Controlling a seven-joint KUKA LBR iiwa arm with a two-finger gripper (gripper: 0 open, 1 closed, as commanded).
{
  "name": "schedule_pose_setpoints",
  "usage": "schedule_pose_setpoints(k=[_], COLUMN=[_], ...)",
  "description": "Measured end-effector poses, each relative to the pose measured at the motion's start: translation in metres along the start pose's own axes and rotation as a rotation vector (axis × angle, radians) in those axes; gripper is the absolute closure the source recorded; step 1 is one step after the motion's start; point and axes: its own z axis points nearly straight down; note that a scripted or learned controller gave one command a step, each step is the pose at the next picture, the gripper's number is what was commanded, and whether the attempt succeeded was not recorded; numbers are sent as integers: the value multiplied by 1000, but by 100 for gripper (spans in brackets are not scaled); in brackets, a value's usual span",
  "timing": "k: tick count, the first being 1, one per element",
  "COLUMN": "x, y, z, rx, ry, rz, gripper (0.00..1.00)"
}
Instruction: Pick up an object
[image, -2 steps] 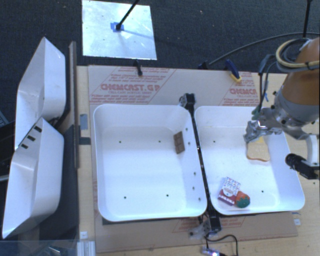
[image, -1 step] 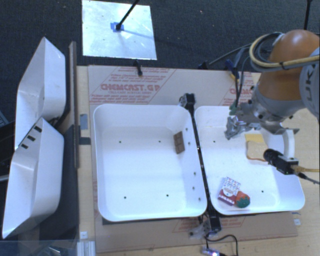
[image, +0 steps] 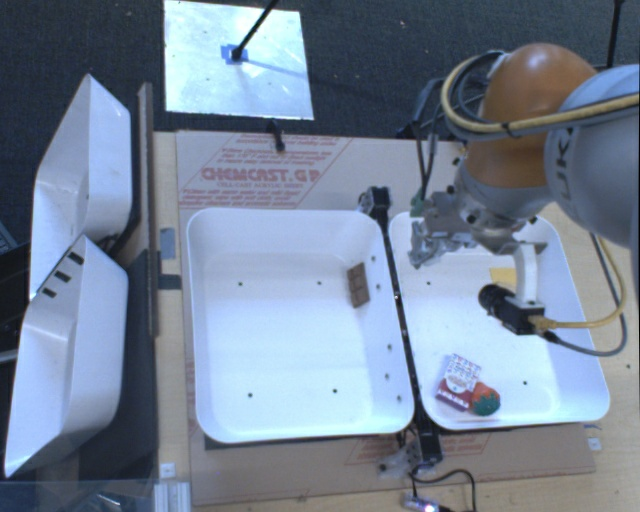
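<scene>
Two white bins sit on the worktop (image: 170, 300). Tool (image: 425, 243) hovers over the right bin's (image: 580, 385) far-left corner. A brown block (image: 357, 285) lies in the left bin (image: 215, 400); a red-and-white packet (image: 458, 381) lies near in the right.

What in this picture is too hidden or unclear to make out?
- Gripper: small and blurred, fingers unreadable.
- Yellow thing in the right bin: partly behind the arm.
- Small packet with red piece: print too small.
- Brown block in the left bin: detail unclear.
</scene>
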Motion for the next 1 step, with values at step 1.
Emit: schedule_pose_setpoints(k=[1], x=[53], y=[11], z=[21], rx=[2], ry=[0], rz=[1], gripper=[100])
